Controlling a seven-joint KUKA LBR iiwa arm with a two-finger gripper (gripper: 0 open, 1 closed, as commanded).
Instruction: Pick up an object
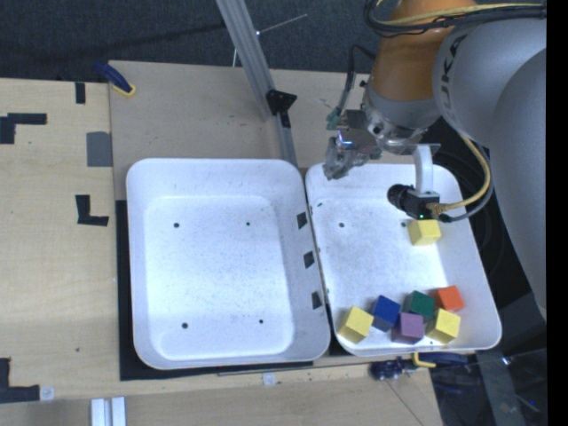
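Camera view: I saw the gripper (338, 164) at the right bin's (470, 264) far rim, well apart from the blocks (401, 316); grip state unreadable. Descending there, I judged, risked striking the rim.

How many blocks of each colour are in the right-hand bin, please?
Yellow blocks: 3
Blue block: 1
Green block: 1
Purple block: 1
Orange block: 1
Total: 7
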